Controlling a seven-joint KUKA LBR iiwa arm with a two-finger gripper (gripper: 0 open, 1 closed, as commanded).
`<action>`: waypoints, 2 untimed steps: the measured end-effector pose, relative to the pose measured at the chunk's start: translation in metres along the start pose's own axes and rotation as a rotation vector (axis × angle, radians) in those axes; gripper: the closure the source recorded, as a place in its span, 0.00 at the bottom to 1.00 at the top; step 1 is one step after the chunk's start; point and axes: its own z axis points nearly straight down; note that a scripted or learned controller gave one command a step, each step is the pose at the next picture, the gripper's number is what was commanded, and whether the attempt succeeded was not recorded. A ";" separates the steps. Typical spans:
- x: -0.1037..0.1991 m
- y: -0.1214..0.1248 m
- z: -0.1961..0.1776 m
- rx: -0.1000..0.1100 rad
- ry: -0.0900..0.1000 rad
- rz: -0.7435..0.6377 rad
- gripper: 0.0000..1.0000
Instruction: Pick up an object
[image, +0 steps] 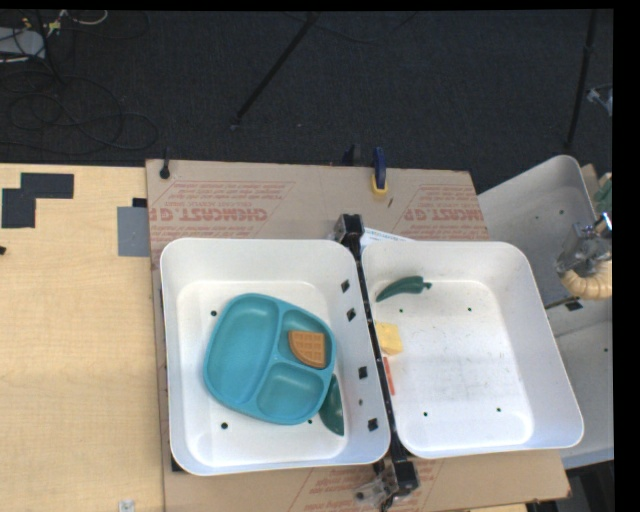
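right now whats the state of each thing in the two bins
teal divided plate: flat in the left bin, tilted against its right side
waffle piece: lying in a plate compartment
green pepper: lying on the right bin floor, near the divider
yellow piece: lying by the divider, right bin

One fixed camera sits above the surface (80, 330) and looks down at a slant, far enough back to take in both white bins. The left bin (185, 300) and right bin (545, 320) fill the lower middle of the frame, dark floor (300, 80) across the top.
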 end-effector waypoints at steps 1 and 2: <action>-0.011 -0.028 -0.131 -0.029 -0.010 0.002 1.00; 0.070 -0.039 -0.017 -0.003 -0.002 -0.005 1.00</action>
